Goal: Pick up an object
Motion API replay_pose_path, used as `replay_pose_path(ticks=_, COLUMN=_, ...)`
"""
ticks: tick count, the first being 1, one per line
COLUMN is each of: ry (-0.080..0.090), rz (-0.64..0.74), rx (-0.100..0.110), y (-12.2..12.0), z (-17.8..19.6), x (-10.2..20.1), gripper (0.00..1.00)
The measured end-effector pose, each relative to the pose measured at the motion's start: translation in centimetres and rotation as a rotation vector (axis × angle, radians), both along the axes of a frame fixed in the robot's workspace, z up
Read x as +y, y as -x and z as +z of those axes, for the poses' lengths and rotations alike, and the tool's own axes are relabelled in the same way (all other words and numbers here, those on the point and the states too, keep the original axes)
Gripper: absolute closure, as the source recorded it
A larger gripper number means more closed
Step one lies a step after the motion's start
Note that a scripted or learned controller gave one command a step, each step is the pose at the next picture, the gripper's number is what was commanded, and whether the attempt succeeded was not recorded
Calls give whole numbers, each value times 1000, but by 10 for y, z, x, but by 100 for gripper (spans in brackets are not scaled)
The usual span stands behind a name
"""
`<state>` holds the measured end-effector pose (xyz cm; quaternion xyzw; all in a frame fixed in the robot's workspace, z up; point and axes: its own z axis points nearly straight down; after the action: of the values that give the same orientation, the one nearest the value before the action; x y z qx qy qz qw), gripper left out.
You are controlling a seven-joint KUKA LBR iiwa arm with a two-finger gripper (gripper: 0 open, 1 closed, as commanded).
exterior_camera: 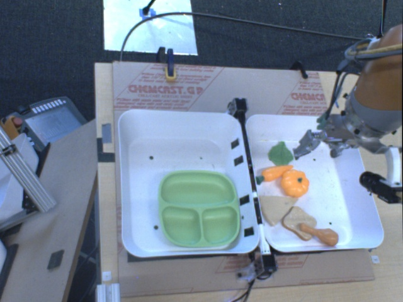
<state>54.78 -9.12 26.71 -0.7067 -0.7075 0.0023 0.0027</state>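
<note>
**Hand hovers over the right bin's toys**

The hand (306, 145) hangs above the right bin (365, 231), just beside a green leafy toy (280, 152); whether it is released or clenched, I cannot tell. Below lie a carrot (276, 173), an orange pumpkin (295, 184) and 2 tan pieces. The left bin (138, 168) holds a green divided plate (199, 207).

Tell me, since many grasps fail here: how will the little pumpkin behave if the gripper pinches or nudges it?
The pumpkin looks round and ribbed, so it may roll or squirt out of a pinch. It looks smooth, probably slippery. It touches the carrot, so a nudge would likely shift both. The gripper sits above the green leaf.
</note>
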Motion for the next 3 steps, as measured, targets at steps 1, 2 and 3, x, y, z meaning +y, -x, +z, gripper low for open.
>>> replay_pose_path(ticks=1, ry=1, rz=2, rx=-9, y=-2, z=4, x=0, gripper=0)
replay_pose_path(ticks=2, ry=0, rz=0, rx=-6, y=-2, z=-37, x=-1, gripper=0)
replay_pose_path(ticks=3, ry=0, rz=0, rx=-5, y=-6, z=-80, x=-2, gripper=0)
